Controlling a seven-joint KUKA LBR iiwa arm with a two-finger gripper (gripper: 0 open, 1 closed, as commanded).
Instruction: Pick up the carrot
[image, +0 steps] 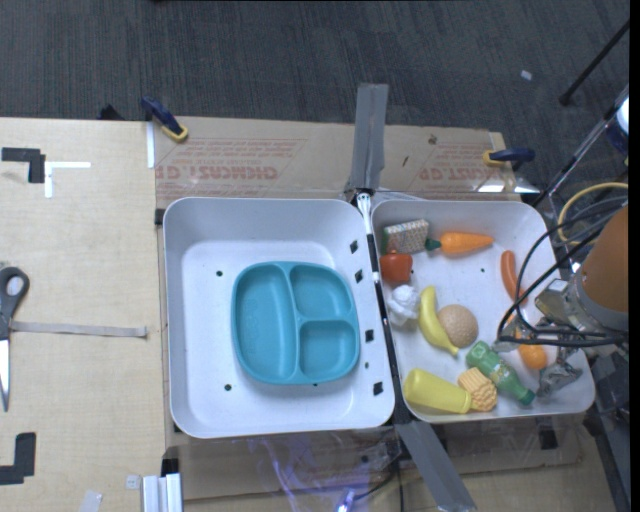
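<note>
Wooden bench (70, 400) bears two white bins (190, 400), cardboard (250, 160) behind, scissors (8, 310) at left

Left bin (180, 330): holds a teal divided plate (296, 322), three compartments, lying flat.
Right bin (455, 215): banana (432, 320), tan round ball (458, 324), red tomato (396, 267), green bottle (498, 367), yellow piece (436, 392) touching corn cob (480, 388).
Bench, left side: scissors (8, 320).
Back edge: blue-and-yellow clamps (164, 118).

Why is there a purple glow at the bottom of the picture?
Camera view: a purple glare streak smears the lower edge below the left bin; the carrot in the right bin looks sharp and evenly lit; the arm at right is blurry.
</note>
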